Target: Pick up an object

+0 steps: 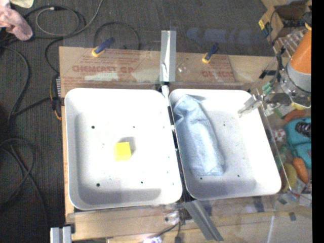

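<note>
The gripper (251,105), fingers spread and holding nothing, hangs near the cloth (202,135), which lies lengthwise to its lower left.

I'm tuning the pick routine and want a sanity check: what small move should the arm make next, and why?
Probably shift the pincer left and down toward the pale blue bag. The pincer sits at the right bin's upper right edge, apart from the bag lying along that bin's left side.
</note>
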### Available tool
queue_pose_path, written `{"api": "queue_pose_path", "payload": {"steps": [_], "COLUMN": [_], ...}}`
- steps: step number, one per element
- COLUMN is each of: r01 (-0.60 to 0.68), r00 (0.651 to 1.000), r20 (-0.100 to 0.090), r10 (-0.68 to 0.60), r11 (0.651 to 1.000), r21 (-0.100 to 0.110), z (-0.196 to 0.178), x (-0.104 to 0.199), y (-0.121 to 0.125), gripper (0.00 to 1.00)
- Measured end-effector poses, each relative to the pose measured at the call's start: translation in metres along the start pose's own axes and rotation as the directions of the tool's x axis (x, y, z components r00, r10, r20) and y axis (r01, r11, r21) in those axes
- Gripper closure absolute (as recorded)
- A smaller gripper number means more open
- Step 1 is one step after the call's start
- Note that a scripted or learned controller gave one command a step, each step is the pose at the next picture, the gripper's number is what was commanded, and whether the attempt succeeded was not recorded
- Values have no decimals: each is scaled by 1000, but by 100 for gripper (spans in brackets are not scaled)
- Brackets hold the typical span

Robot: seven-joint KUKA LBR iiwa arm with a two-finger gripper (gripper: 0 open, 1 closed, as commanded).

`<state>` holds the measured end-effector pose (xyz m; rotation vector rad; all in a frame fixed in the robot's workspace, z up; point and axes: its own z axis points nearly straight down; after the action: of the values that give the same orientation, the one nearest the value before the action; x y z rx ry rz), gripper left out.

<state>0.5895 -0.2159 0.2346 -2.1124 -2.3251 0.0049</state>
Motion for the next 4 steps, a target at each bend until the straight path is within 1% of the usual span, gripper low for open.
{"api": "queue_pose_path", "payload": {"steps": [1,2,3,4], "r01": [9,-41,-13,-13], "r00": [1000,999,1000,1000], "r20": [-2,0,-3,-5], "r10": [-9,41,13,13], "r11": [1000,999,1000,1000], "r21": [-2,2,-1,-3], "z": [-11,55,141,132], "x": [103,40,26,27], "y": [23,15,2,3], "gripper": [0,0,0,100]}}
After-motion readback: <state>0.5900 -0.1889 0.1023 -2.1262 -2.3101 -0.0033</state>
